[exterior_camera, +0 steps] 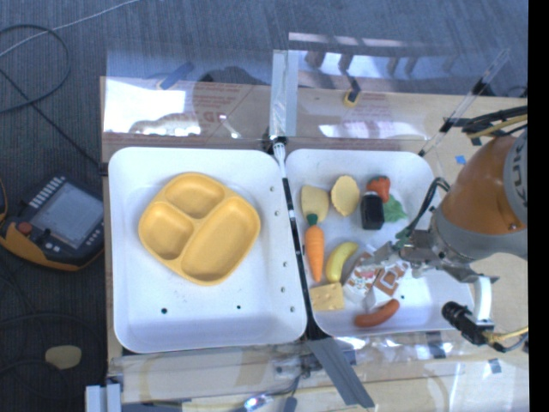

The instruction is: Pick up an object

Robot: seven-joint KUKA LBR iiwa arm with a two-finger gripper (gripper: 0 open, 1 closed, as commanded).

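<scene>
The gripper point(410, 249) hung over the right bin point(420, 166); its opening could not be determined. The toy sausage point(377, 314) and banana point(340, 261) lay unlifted near the bin's front edge. Nothing had been picked up.

Cut off at the right edge: arm point(489, 200), past the orange band. Gripper point(410, 251) hidden under the wrist, finger state unreadable. Green item point(395, 210) partly covered behind the black block point(371, 211). Packet point(375, 277) print too small to read.
</scene>
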